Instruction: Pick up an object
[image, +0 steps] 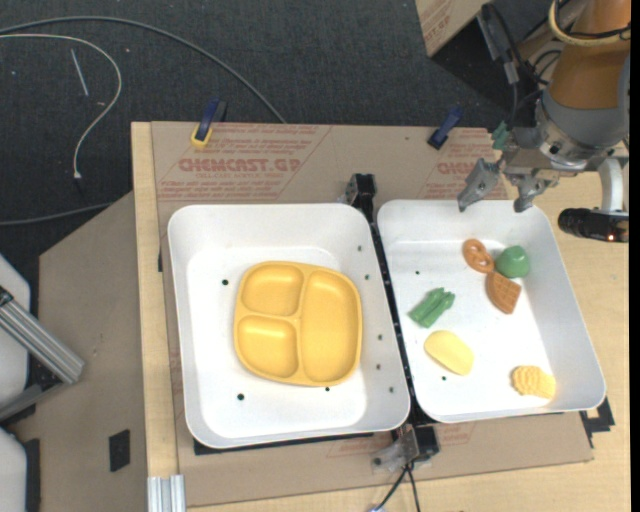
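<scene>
So the gripper (497, 186) hangs with jaws spread and nothing between them, above the far edge of the right bin (570, 305); the toy foods, like the green ball (514, 262), lie untouched inside, picking not begun.

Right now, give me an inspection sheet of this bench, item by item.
Surface: cardboard sheet under two white bins.
Job's things: right bin holds a pretzel, green round toy, brown wedge, green beans, yellow lump, corn-like piece.
Clutter: yellow divided plate in left bin.
Grippers: gripper open, above right bin's far rim.
Cables: white cable on dark floor.
Surroundings: blue clamps.
</scene>
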